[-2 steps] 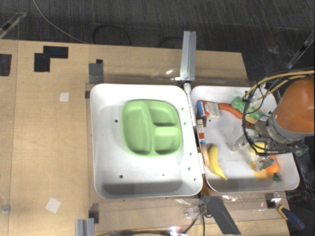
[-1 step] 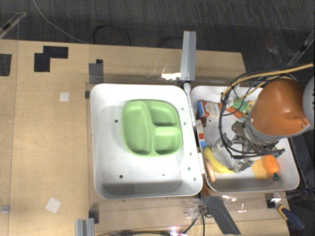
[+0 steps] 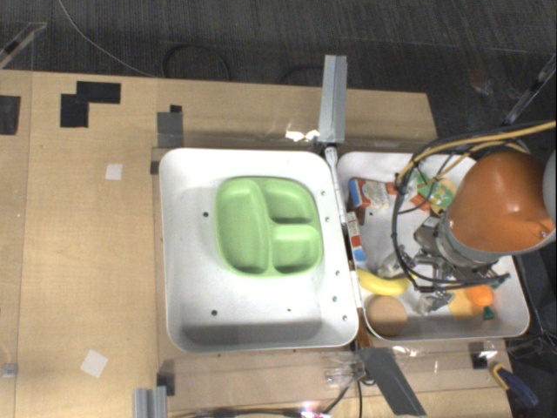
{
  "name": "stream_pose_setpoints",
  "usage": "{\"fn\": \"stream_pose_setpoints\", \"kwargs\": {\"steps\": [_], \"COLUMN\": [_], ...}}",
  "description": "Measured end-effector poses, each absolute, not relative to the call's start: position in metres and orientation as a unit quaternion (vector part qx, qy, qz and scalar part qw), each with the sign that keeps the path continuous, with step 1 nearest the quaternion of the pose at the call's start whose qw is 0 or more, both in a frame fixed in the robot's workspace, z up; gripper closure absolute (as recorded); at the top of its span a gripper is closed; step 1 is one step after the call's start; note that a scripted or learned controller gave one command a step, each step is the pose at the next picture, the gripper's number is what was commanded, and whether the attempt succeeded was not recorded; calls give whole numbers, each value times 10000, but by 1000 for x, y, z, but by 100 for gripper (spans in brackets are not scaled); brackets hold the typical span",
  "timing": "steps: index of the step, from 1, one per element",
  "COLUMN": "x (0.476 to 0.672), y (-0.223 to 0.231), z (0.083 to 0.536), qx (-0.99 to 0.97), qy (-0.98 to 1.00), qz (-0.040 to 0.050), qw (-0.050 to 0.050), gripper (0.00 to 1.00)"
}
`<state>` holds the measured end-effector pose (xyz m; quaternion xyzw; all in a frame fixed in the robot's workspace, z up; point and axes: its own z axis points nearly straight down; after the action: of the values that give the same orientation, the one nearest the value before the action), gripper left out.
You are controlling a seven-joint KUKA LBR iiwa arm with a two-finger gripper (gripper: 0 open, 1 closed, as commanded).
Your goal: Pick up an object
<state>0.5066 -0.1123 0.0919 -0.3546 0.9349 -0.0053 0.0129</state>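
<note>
A pale wooden bench (image 3: 78, 259) with black tape patches stands on dark grey carpet (image 3: 261, 16). The left white plastic bin (image 3: 187, 312) holds a green divided tray (image 3: 265, 225). The right white bin (image 3: 513, 316) holds a yellow banana (image 3: 381, 283), a brown egg-shaped object (image 3: 388, 313) and small packets beneath the grey arm's orange band (image 3: 500, 203). The gripper (image 3: 439, 277) sits low among them; its grip cannot be made out.

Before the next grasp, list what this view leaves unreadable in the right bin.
- Gripper: camera view; wrist and cables cover it, so finger state and any contact are unreadable.
- Packet at the right bin's far end: print too small to read.
- Orange item: partly under the arm, shape unclear.
- Bin floor beneath the arm: hidden.
</note>
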Motion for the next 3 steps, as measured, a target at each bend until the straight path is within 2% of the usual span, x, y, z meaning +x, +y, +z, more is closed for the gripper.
{"fn": "stream_pose_setpoints", "kwargs": {"steps": [1, 2, 3], "x": [512, 565, 633], "y": [-110, -79, -20], "z": [106, 189, 187], "qx": [-3570, -2903, -2335], "qy": [9339, 9569, 9723], "qz": [-77, -21, 7], "qw": [205, 76, 57], "gripper": [100, 100, 100]}}
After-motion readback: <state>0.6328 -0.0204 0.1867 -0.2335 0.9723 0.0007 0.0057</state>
